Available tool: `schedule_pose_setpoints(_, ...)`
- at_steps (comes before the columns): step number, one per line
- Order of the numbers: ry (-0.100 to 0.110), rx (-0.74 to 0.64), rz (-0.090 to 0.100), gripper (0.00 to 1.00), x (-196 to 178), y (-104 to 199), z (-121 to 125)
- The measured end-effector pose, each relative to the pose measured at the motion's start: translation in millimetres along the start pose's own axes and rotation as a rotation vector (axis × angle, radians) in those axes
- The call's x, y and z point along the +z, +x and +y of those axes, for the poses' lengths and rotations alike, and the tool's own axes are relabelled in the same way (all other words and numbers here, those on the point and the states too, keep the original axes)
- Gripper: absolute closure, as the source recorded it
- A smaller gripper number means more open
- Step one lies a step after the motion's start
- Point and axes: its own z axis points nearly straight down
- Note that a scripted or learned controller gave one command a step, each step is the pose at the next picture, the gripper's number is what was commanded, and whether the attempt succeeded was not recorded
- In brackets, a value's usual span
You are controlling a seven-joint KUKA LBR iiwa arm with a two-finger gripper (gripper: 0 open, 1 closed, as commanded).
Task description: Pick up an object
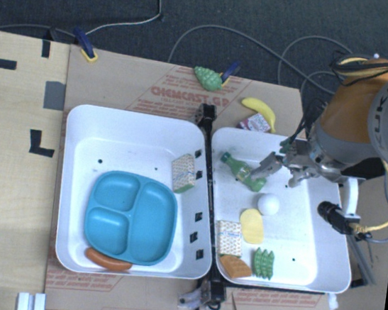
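The gripper (283, 168) hangs with fingers spread; the green bottle (242, 172) lies just left of them, long axis slanting down-right

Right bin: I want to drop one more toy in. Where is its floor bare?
Bare floor lies along the right bin's right half, beside the white ball and green block. Its left side is crowded: green bottle, yellow piece, patterned block.
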Motion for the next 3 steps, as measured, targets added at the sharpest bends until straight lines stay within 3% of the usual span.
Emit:
schedule_pose_setpoints(1, -0.006, -0.001, -0.002, 0.0, 102.9, -4.3, 38.3)
schedule_pose_setpoints(2, 0.005, -0.003, -0.001, 1.0, 94.9, -4.4, 35.9)
schedule_pose_setpoints(3, -0.004, -0.002, 0.0, 1.0, 4.2, 53.4, 27.7)
